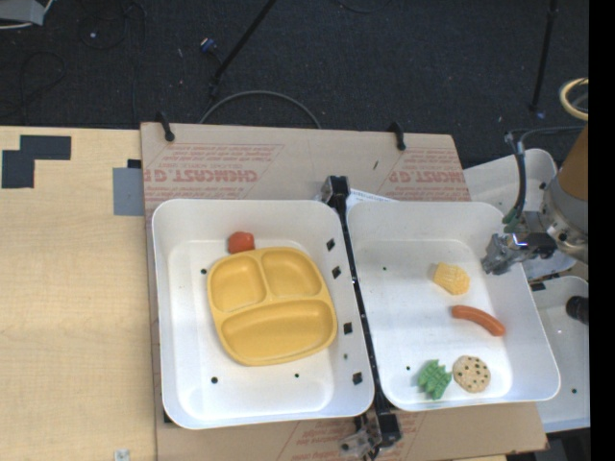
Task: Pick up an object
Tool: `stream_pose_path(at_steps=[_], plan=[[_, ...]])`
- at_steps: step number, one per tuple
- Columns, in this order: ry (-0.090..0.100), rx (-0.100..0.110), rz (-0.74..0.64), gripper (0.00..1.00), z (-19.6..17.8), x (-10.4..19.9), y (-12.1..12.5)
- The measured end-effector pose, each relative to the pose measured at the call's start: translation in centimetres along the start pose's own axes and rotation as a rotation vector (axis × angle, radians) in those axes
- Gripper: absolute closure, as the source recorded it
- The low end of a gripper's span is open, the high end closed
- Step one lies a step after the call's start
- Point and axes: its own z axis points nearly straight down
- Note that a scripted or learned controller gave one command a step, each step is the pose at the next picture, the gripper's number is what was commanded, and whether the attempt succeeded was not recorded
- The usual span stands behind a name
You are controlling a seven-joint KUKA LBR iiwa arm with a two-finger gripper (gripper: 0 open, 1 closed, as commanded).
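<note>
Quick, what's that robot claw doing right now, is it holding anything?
Gripper: above the right bin's right edge, nothing seen between its fingers; open or closed cannot be told.

Lighting's pretty even and bright over the bench [67, 286], looks like it comes from overhead. The two white bins [192, 392] run a bit hot but aren't blown out. Shadows are soft and short (see the thin one under the yellow divided plate [272, 305]). The dark floor [336, 56] up top stays murky. Overall slightly soft and grainy, small stuff loses detail.
</note>
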Motion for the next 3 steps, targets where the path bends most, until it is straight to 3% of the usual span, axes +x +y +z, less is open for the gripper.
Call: stream_pose_path(at_steps=[3], plan=[[0.003,0.005,-0.003,1.0,-1.6,15.8,0.9]])
